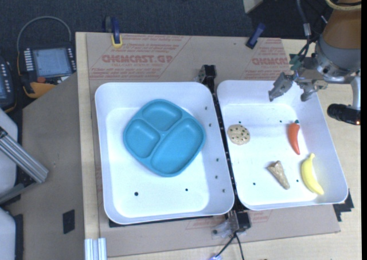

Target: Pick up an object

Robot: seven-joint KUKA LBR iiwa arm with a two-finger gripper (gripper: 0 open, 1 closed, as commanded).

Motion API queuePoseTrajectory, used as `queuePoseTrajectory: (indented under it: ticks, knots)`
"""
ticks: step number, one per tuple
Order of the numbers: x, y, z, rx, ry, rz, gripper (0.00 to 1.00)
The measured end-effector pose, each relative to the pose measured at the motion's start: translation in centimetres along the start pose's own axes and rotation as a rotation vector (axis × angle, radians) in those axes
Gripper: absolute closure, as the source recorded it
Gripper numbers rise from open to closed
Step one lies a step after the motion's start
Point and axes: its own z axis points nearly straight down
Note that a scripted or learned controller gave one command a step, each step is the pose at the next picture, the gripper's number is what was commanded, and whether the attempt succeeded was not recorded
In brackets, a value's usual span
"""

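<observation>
Nearest the lens, at the 6 o'clock lip of the right bin, lie the candidates: banana at about 5 o'clock in the bin, and a tan wedge-shaped piece just beside it toward 9 o'clock. Neither touches the other. Carrot sits up from the banana toward 12 o'clock, near the bin's 3 o'clock wall, orange with a small green tip. Cookie lies well apart from these, at the bin's 9 o'clock side near the divider between bins.

Gripper hangs over the 12 o'clock end of the right bin, above bare white floor. Fingers are spread apart, pointing down, nothing between them. No object is held.

Step in hand, by my reading: approach or pre-grasp. The pick has not yet begun and the task is still at its start.

Next move calls for travel toward 6 o'clock. Carrot is the closest target; it lies lengthwise along the 12–6 line, so the fingers would need to straddle its narrow width, then descend. Risk: carrot is close to the wall, leaving little room for the outer finger.

Outward: left bin carries a blue divided plate. Both bins rest on a cardboard-covered counter.
</observation>
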Motion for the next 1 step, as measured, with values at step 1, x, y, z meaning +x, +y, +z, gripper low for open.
queuePoseTrajectory:
  ticks: [1]
  knots:
    - [0.05,0.2,-0.89,-0.014,-0.002,-0.003,0.0]
